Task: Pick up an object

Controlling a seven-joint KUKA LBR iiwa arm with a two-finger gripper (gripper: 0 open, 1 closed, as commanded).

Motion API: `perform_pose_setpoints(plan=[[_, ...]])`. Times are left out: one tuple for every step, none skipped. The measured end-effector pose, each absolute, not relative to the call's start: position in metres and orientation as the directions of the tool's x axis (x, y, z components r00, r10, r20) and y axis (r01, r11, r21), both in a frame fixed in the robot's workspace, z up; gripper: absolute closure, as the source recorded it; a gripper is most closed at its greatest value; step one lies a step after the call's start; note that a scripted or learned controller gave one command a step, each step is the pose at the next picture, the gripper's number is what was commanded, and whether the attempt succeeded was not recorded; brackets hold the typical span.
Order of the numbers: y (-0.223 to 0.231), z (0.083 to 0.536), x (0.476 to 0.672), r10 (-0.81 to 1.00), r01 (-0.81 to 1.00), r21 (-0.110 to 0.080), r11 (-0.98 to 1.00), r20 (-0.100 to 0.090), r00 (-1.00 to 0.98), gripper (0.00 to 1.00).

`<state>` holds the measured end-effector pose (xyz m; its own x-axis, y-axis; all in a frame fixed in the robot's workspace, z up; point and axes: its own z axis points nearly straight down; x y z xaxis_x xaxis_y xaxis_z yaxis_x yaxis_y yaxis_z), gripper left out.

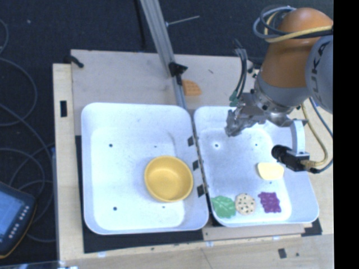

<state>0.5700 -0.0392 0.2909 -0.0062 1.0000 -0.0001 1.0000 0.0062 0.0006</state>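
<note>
My gripper [234,129] hangs over the back left part of the right bin [224,156], pointing down, with nothing visible between its fingers. In that bin, a pale yellow piece [270,171] lies at the right. Along the front edge sit a green leafy piece [224,206], a round cookie [245,204] and a purple piece [270,202]. A yellow bowl [168,178] stands in the left bin [112,150], near its right side. The gripper is well behind the front-row items and left of the yellow piece.
An orange item [191,88] lies on the bench behind the bins. A slanted metal rail [160,38] runs from the top down to the divide between the bins. A black camera fitting [289,157] on the arm overhangs the right bin.
</note>
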Motion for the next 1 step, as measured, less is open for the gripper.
perform_pose_setpoints(plan=[[0.015,0.2858,0.58,1.0,1.0,0.001,0.006,0.0,-0.006,1.0]])
